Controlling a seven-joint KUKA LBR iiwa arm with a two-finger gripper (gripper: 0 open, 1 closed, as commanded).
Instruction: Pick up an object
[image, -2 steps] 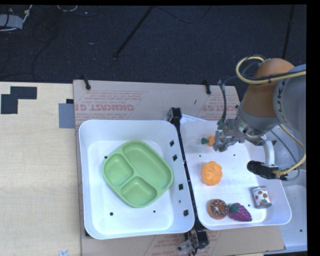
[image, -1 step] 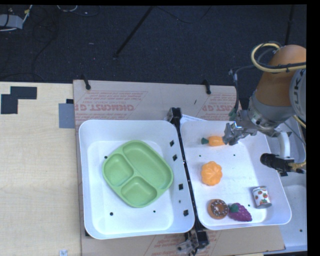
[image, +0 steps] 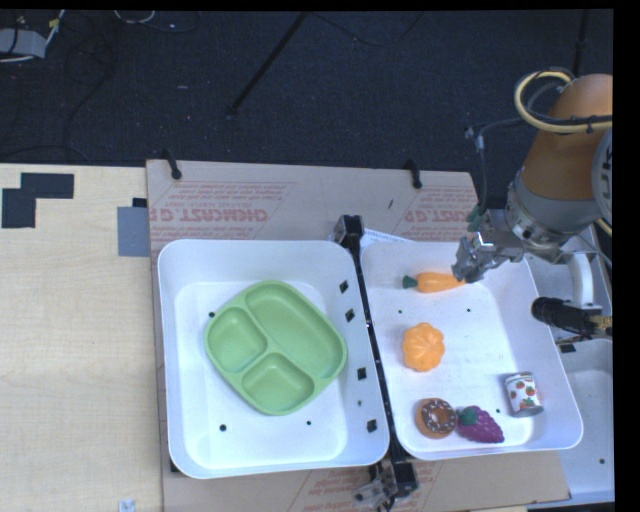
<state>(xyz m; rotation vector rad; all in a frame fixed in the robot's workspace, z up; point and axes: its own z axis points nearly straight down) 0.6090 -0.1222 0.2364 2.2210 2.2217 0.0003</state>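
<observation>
Your claw (image: 470, 266) sits low at the far end of the right bin (image: 560, 400), touching the right tip of the carrot (image: 434, 283). You cannot tell how it is set. It looks like the grasp step; next, confirm a hold, then lift straight up.

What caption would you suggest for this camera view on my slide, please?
Gripper poised at a toy carrot in the right bin; green divided plate in the left bin.

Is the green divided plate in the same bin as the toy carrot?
No, the green divided plate lies in the left bin, while the toy carrot lies in the right bin.
</observation>
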